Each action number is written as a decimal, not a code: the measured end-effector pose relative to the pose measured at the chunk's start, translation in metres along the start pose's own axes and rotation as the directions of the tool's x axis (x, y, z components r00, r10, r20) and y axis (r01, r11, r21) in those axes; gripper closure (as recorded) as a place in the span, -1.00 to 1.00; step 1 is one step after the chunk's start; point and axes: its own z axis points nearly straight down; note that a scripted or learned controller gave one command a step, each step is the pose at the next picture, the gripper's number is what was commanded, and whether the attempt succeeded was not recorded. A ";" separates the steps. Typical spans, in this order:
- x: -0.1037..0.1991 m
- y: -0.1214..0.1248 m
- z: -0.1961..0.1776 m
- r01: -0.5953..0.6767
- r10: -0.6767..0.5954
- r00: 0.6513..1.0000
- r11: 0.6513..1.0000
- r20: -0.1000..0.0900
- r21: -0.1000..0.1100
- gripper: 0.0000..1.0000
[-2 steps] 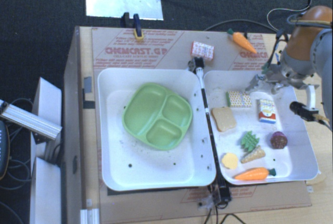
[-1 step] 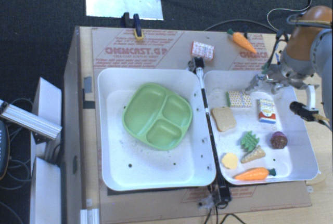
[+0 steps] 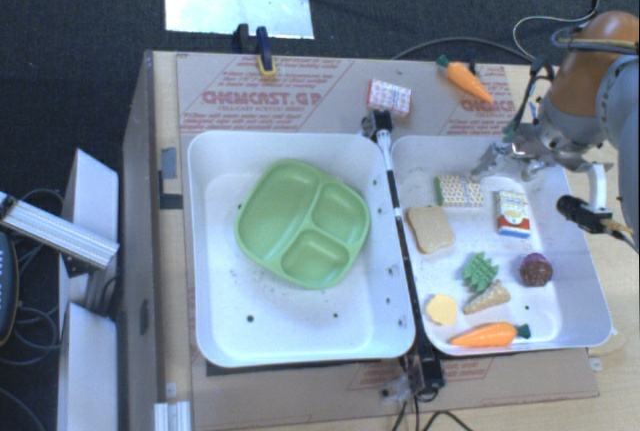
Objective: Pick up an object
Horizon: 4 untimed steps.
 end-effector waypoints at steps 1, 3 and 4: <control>0.002 0.000 0.000 -0.002 0.002 1.000 1.000 0.003 -0.003 -1.00; 0.000 0.000 0.000 -0.002 0.002 1.000 1.000 -0.001 -0.001 -1.00; 0.000 0.000 0.000 -0.002 0.002 1.000 1.000 -0.001 -0.001 -1.00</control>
